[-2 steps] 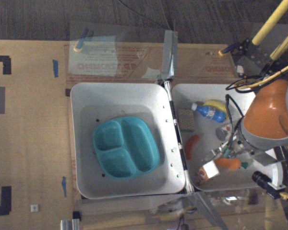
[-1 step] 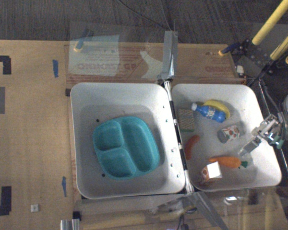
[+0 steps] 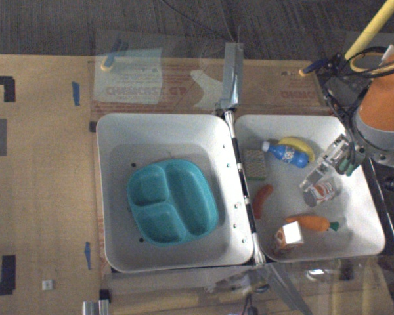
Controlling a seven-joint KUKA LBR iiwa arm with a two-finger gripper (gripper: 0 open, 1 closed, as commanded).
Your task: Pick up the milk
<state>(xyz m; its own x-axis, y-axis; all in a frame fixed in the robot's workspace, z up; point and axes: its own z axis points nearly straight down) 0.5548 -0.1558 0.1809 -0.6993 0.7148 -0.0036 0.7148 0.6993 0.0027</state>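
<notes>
Gripper (image 3: 317, 176) above the milk (image 3: 324, 192) — right bin (image 3: 371, 238).

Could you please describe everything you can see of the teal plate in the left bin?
The teal plate is a rounded-square divided tray, seemingly plastic, with three compartments, all bare. It lies flat, slightly rotated, near the middle of the left bin. Nothing touches it except the bin floor.

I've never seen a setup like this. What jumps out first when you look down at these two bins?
A teal divided tray sits alone in the left bin. The right bin is crowded with toy food: a banana, a bottle, a carrot. The gripper reaches in from the right, down by a small carton.
</notes>
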